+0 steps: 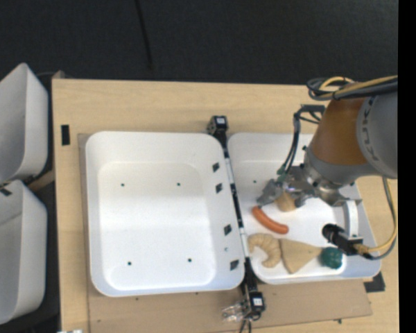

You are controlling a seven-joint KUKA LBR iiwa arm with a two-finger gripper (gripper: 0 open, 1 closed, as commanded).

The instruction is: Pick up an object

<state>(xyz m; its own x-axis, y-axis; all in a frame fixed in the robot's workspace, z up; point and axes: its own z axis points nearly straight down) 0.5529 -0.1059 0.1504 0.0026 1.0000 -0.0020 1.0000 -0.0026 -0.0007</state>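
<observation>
Arm: the grey arm (360, 141) with its orange band reached in from the right and hung over the right bin, its wrist low above the bin floor.
Gripper: the gripper (286, 197) sat near the middle of the right bin, pointing down and to the left.
Fingers: the fingers (269, 191) looked closed around a small tan lump, though the view was too coarse to be sure how tightly.
Tan lump: the tan lump (286, 201) sat right at the fingertips, pale brown and rounded, just above the sausage; whether it was lifted off the bin floor could not be told.
Sausage: an orange-red sausage (270, 220) lay slantwise on the bin floor just below the gripper, apart from the fingers.
Croissant: a curled beige croissant (265, 248) lay near the front left corner of the right bin, beside the wedge.
Wedge: a tan wedge (299, 254) lay flat to the right of the croissant, touching or nearly touching it.
Ball: a small green ball (331, 257) rested by the front right corner, just beside the wedge.
Right bin: the white right bin (256, 155) held all the things.
Left bin: the white left bin (152, 210) stood beside it, their rims meeting.
Bench: the wooden bench (159, 106) carried both bins.
</observation>
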